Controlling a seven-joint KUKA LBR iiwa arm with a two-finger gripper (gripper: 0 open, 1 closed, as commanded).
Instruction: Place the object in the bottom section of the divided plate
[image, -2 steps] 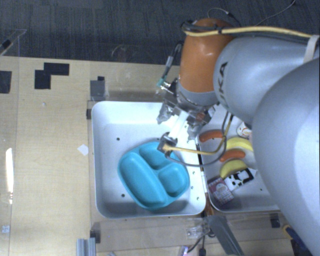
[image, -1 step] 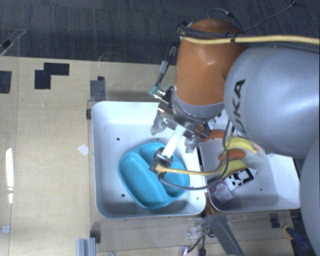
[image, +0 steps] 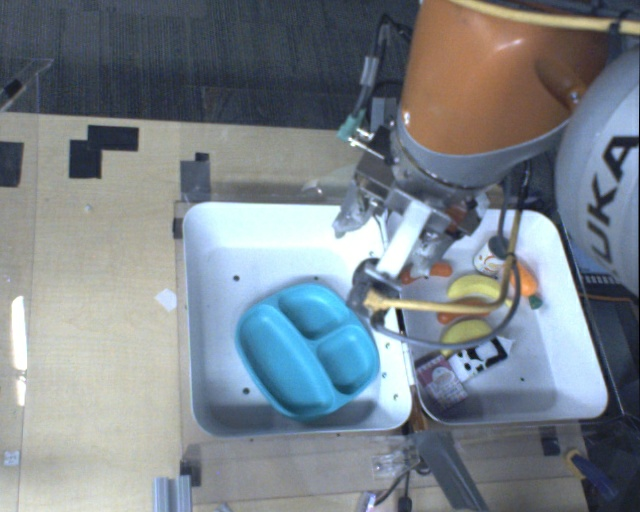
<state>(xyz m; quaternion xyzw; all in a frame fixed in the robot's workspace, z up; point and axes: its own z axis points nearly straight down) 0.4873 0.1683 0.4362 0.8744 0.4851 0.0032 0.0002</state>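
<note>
**Gripper low over the bins' shared edge, plate in the left bin**

We see the blue plate (image: 307, 348) lying in the left bin (image: 215, 300), tilted in the view, with one long section and two smaller ones. All three sections look bare.

The arm (image: 480, 80) comes in from the upper right, its orange band large in the foreground. The gripper (image: 368, 292) hangs low, just at the plate's upper right rim and close to the wall where the two bins meet. We cannot tell how its jaws stand, and we cannot make out anything between them. A yellowish rod-like piece (image: 425, 304) runs from beside the gripper toward the right; we cannot say what it is.

In the right bin (image: 565, 370) we see two bananas (image: 472, 290), one above the other, an orange thing (image: 527, 282) just beside them, a small packet (image: 440, 380) near the front left corner, and a black-and-white tag (image: 480, 356) next to it.
</note>
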